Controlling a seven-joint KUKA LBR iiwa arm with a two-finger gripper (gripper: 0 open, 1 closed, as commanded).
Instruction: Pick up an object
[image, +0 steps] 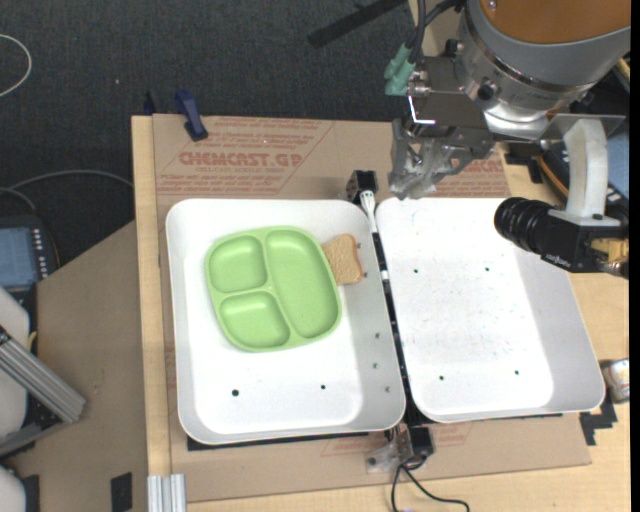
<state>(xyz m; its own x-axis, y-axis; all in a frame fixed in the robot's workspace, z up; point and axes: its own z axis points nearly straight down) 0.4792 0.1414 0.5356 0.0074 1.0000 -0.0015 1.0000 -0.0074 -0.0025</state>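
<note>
A green three-compartment plate (272, 289) lies in the left white bin (290, 400). A tan piece that looks like a slice of toast (345, 259) leans against the plate's right rim, near the bin's right wall. My gripper (415, 180) hangs over the far left corner of the right bin (490, 330), well apart from the toast and plate. Nothing shows between its fingers.
The bins sit side by side on a cardboard sheet (250, 150). A black camera-like unit (545, 232) juts over the right bin's far right edge. A blue clip (190, 113) sits at the cardboard's far left corner. Cables lie at the front edge.
</note>
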